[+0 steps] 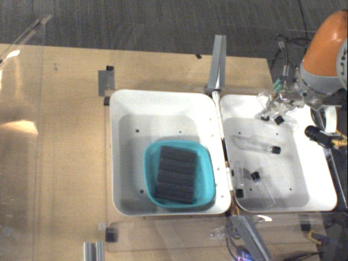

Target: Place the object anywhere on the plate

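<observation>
- The jaws (274, 113) sit at the upper right of the frame, over the back rim of the right bin (315, 200); they are small and see-through here, so I cannot tell how far apart they stand or whether anything is between them.
- Above them, the arm (326, 53) with its orange band enters from the right edge.
- Lower in the right bin lie a clear tube with a dark cap (258, 144) and a small dark piece (254, 174), apart from each other.
- In the left bin (122, 156), toward its lower right, rests the teal plate (152, 167).
- The dark ribbed block (176, 174) lies flat on the plate, near its middle.
- Both bins stand side by side on the wooden worktop (60, 173).
</observation>
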